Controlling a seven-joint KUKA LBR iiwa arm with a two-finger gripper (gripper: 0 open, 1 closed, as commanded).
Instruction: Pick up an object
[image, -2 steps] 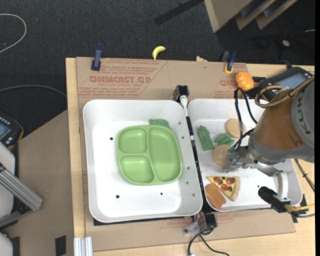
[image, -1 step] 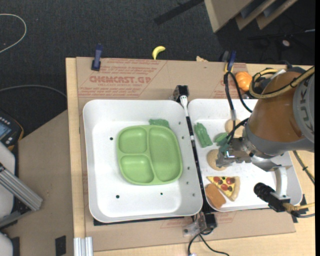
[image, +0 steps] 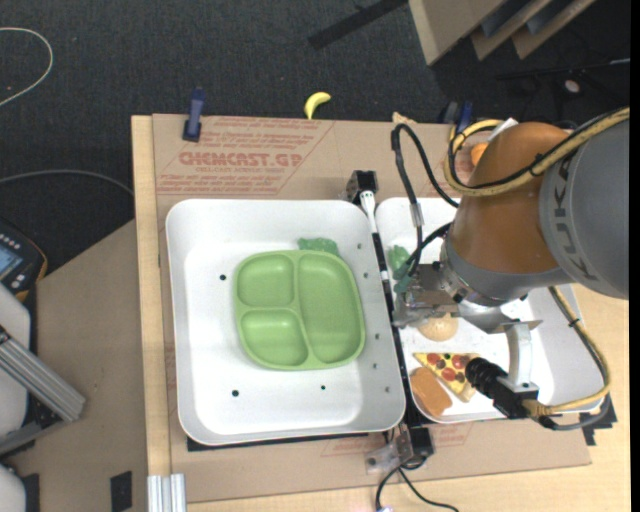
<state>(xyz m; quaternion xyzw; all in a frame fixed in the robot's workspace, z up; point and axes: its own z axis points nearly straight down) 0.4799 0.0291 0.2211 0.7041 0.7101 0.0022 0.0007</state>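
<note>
Arm is down over the right bin, near its left wall. Gripper sits just above a small tan rounded item, probably a toy bread roll or potato. Can't tell whether the fingers are apart or together; wrist housing and cables block them.

Candidate pick objects, all in the right bin:
- tan rounded item, directly under the gripper, near the bin's left wall
- toy pizza slice, flat, just in front of it
- orange flat piece at the front left corner, touching or nearly touching the pizza slice
- green thing behind the gripper by the left wall, mostly hidden

Handling guess: all look like light plastic toy food, stiff, smooth, a bit slippery. The rounded item is the best bet: it has height, so take it across its middle. It may roll or squirt out if the pinch is off-centre. Pizza slice and orange piece lie flat, hard to get fingers under, edge grasp only.

In the way: the bin wall is close on the left, so little room for a finger on that side. A black cable fitting trails over the bin next to the pizza slice.

Left bin holds a green divided plate and a small green scrap at its back edge, well apart from the gripper. Yellow banana toy lies off the counter, at its far edge.
</note>
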